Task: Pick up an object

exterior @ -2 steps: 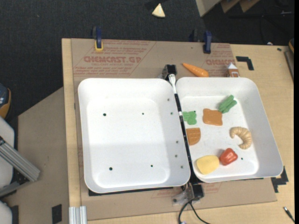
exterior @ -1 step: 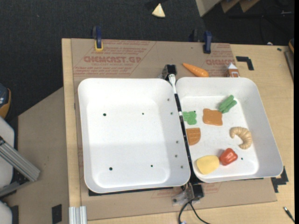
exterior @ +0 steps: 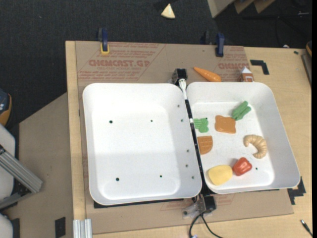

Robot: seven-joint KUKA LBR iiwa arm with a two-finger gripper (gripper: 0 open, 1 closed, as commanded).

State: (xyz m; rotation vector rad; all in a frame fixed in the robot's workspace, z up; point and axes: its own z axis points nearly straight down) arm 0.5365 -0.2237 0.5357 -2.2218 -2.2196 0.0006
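Observation:
The right bin (exterior: 267, 95) holds several toy foods. A green leafy piece (exterior: 241, 110) lies near its back, with an orange flat piece (exterior: 225, 125) just left of it. A small green piece (exterior: 201, 124) and a brown-orange slice (exterior: 204, 144) sit along the bin's left wall. A tan croissant (exterior: 256, 145) lies toward the right. At the front rest a red pepper (exterior: 241, 166) and a yellow lemon-like piece (exterior: 219, 174), close together.
The left bin (exterior: 133, 143) stands beside the right one. An orange carrot (exterior: 207, 74) and a small bottle (exterior: 246, 75) lie on the brown board behind the right bin. Blue clamps (exterior: 103, 35) hold the board's back edge.

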